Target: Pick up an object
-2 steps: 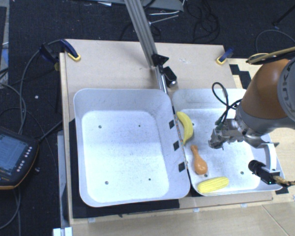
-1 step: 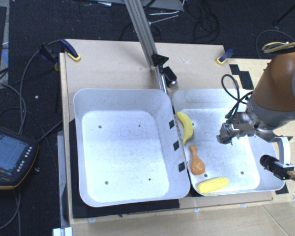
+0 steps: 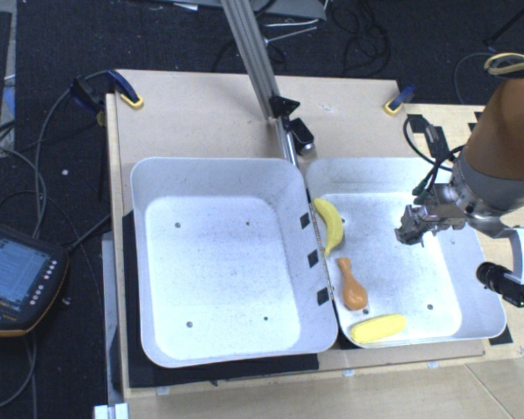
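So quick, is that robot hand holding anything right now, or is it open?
Hand: over the right bin, with nothing visibly in it; open or closed cannot be told from here.

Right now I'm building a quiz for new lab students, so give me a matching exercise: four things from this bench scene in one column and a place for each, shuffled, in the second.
Things:
1. banana
2. orange drumstick-shaped toy
3. yellow oblong toy
4. hand

Places:
A. near the right bin's front edge
B. over the right side of the right bin
C. by the divider, rear part of the right bin
D. between the two yellow items

Pairs: 1-C, 2-D, 3-A, 4-B
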